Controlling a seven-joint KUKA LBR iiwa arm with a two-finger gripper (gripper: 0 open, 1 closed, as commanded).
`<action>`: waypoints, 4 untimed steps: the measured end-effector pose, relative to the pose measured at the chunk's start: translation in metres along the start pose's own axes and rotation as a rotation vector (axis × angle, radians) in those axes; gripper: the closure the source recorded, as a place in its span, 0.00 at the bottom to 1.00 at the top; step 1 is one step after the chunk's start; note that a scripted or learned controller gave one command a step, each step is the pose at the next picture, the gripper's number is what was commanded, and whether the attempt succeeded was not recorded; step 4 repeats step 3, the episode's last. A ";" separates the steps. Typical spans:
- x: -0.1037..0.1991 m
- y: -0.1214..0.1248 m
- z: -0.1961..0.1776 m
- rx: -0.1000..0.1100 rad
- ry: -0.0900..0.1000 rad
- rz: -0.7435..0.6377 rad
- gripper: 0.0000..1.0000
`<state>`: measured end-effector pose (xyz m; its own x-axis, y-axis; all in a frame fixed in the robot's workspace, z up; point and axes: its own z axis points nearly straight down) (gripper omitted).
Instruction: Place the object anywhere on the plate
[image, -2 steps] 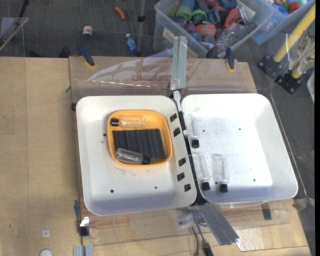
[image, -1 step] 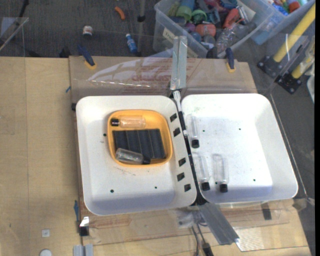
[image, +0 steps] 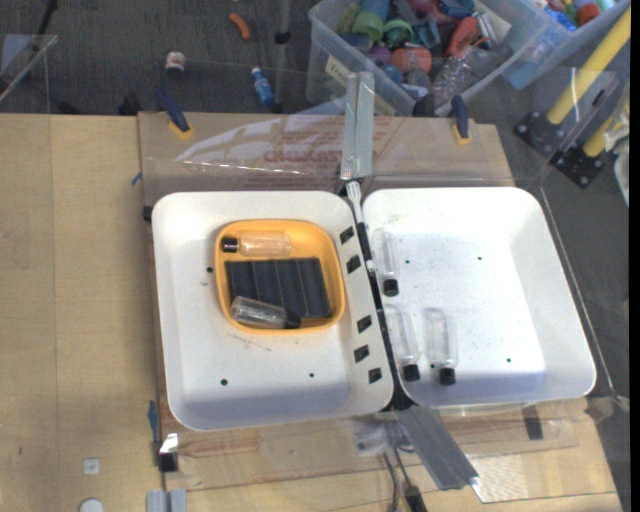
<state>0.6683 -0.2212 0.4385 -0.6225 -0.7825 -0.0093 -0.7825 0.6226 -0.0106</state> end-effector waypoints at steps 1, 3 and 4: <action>0.001 0.000 0.000 0.000 0.000 0.001 0.00; 0.004 -0.001 0.000 -0.005 0.003 0.057 1.00; 0.004 -0.001 0.000 -0.005 0.003 0.057 1.00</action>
